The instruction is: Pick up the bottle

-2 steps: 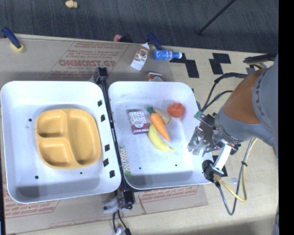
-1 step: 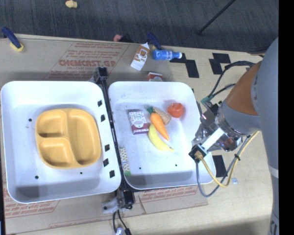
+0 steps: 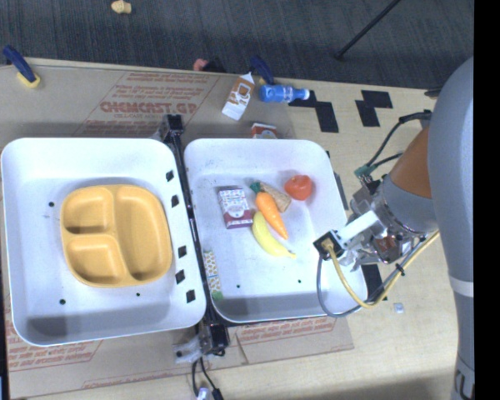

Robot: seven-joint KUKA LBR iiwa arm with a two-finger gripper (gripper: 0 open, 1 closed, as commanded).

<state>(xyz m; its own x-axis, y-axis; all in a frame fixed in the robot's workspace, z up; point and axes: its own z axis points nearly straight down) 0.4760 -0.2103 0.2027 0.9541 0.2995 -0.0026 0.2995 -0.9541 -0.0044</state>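
Camera view: bottle lies on the desk at 12 o'clock, outside both bins.
Likely light, slick, rounded plastic; grip mid-body across its width; end effector state cannot be told.

The flat brown cardboard sheet under the bins carries red print at eleven o'clock reading roughly "CHEMCAST GP". More red lettering along its six o'clock edge is too small to read.

We see smooth white plastic bins, a matt yellow plastic-looking tray, printed brown cardboard under them, and a shiny blue plastic bottle on the bench
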